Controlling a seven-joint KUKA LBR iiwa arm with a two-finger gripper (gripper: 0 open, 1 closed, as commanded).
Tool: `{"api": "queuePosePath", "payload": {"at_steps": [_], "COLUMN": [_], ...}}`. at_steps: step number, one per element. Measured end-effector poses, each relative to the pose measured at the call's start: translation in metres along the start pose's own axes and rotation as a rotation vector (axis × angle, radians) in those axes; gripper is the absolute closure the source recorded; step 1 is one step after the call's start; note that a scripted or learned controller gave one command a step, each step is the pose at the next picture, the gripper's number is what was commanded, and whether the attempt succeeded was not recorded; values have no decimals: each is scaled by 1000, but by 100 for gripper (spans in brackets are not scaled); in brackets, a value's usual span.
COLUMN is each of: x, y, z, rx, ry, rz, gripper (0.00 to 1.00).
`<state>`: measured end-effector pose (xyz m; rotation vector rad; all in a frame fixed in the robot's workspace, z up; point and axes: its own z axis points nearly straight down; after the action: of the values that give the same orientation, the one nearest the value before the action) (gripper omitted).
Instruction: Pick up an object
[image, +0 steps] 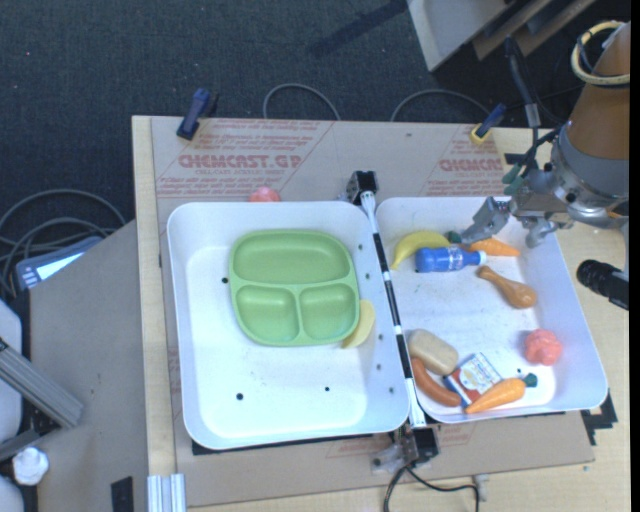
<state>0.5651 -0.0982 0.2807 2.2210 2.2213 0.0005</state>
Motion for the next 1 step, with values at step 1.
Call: {"api": "queuePosePath", "payload": {"at_steps": [1], "x": [-52], "y": [26], "z": [33], "rx": [-1], "ry": [-2], "rz": [2], "gripper": [0]}}
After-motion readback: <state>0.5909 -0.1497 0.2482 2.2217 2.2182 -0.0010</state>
